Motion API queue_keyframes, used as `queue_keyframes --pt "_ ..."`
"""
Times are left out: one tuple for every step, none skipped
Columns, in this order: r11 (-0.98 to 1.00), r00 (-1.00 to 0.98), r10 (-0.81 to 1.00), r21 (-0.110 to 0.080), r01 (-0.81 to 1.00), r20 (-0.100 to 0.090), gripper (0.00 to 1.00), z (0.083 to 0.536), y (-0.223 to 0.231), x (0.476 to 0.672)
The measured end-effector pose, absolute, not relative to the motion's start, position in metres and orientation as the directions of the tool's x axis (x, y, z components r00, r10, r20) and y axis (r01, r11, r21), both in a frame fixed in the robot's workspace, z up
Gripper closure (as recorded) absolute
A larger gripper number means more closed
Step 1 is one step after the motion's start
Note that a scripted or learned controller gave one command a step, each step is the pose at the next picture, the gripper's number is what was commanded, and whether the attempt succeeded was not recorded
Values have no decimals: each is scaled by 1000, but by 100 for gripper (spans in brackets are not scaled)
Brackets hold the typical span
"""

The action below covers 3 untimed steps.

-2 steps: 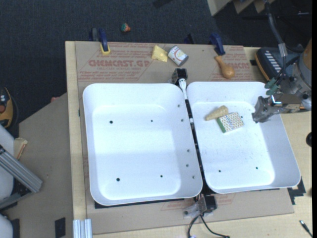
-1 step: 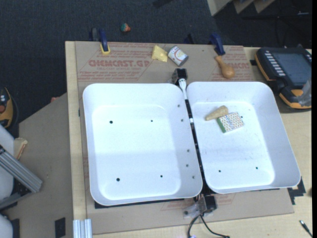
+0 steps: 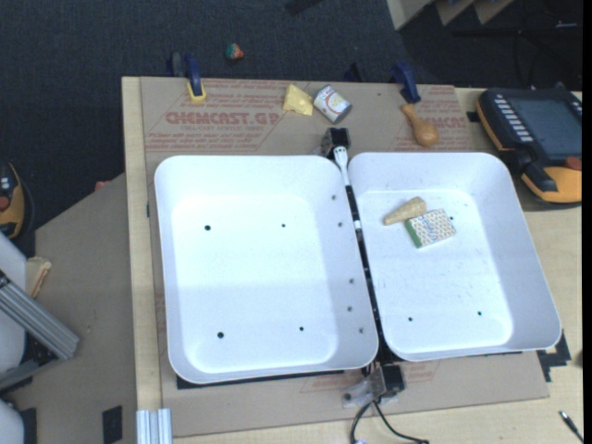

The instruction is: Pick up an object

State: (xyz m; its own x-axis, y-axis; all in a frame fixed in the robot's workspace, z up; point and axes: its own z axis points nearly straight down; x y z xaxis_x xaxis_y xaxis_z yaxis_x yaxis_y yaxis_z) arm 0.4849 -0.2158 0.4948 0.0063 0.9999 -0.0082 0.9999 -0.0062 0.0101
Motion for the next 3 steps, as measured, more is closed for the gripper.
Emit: queue_keyframes --pt "8 -8 1000 -18 1000 7 100 307 -102 478" --pt "-5 5 1000 7 1000 -5 100 353 -161 485" --pt "-7 7 1000 10 1000 -8 100 414 -229 479"
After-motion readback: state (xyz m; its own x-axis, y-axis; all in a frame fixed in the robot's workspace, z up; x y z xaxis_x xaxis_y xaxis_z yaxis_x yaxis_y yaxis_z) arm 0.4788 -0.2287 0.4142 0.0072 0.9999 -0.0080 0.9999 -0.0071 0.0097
